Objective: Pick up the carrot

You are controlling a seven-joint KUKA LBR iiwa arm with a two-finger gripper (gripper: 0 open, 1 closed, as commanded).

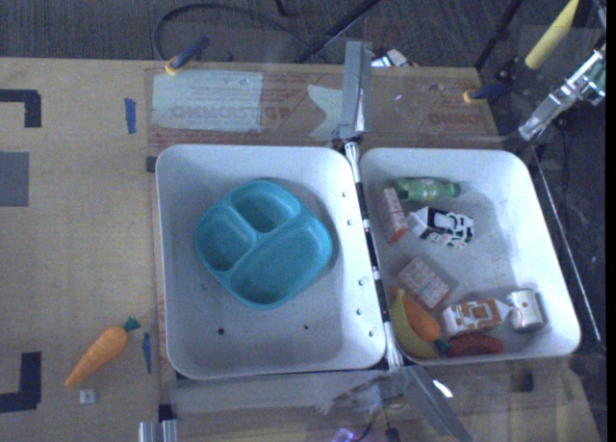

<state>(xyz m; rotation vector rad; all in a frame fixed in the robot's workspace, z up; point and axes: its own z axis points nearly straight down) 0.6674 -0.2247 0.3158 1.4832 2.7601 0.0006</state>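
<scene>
Overhead view of a wooden bench (77, 238) with two shallow white bins side by side.

The carrot (96, 355), an orange toy with a green top, lies on the bare bench outside both bins, near the lower left corner of the left bin (183, 334). It is tilted with its green end up and to the right. It looks dropped or strayed rather than placed, so you would have to reach past both bins to get it.

The left bin holds a teal divided plate (265, 255), flat and near the middle.

The right bin (553, 267) is crowded. A green bottle (425, 187) lies on its side, with a small box (393, 215), a black-and-white packet (447, 226) and a checked square cracker (424, 282) close by. Along the front wall are a banana (402, 332), a carton (474, 316), a can (526, 310) and a red pepper (474, 344), all loosely tumbled. An orange piece (421, 317) rests on the banana. You cannot tell what it is, so don't mistake it for your target.

A pale metal part (566, 95) at the upper right, beyond the right bin, may be the gripper. You cannot tell whether it is spread or closed, and nothing is seen in it.

A taped sheet (207, 103) behind the left bin carries print too faint to read. The carton and packet markings are also unreadable.
</scene>
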